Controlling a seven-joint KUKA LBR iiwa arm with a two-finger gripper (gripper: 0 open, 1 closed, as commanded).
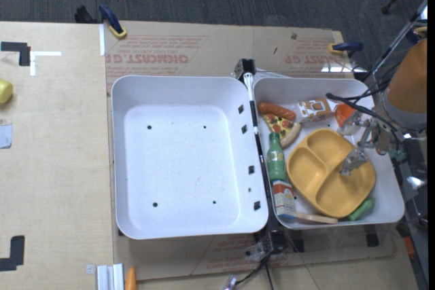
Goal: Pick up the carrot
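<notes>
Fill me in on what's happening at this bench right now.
A grey robot arm reaches in from the right over the right bin, with its gripper low over the yellow divided plate. The carrot lies near the bin's back right, beside the arm, apparently not yet picked up. Also in that bin are a hot dog, a pizza slice, a green bottle and a green vegetable. The left bin sits alongside it.
</notes>
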